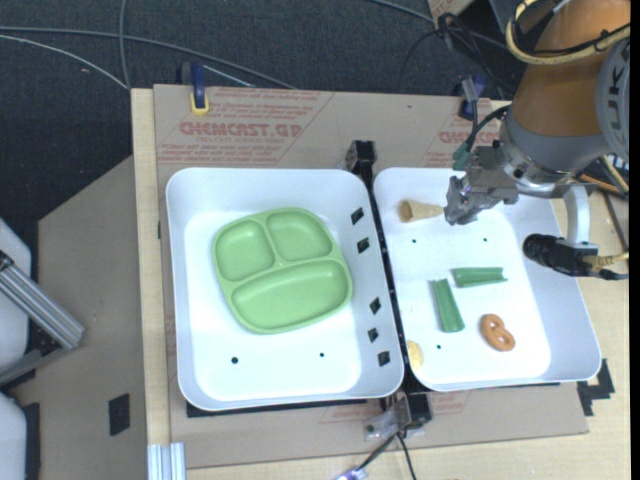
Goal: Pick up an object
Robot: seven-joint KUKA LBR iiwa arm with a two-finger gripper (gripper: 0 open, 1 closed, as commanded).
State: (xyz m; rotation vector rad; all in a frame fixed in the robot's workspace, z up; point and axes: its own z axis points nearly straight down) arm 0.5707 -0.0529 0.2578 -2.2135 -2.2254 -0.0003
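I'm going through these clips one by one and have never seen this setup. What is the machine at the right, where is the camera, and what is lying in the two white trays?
The single picture is taken from a fixed camera above the bench, looking down at a slant. The grey and orange machine at the right is a robot arm; its gripper hangs over the far part of the right bin, close to a small tan cone-shaped piece. I cannot see anything held in it. Also in that bin lie two green sticks, a pretzel-like orange ring and a small yellowish piece at the near left corner. The left bin holds a green divided plate with three compartments.
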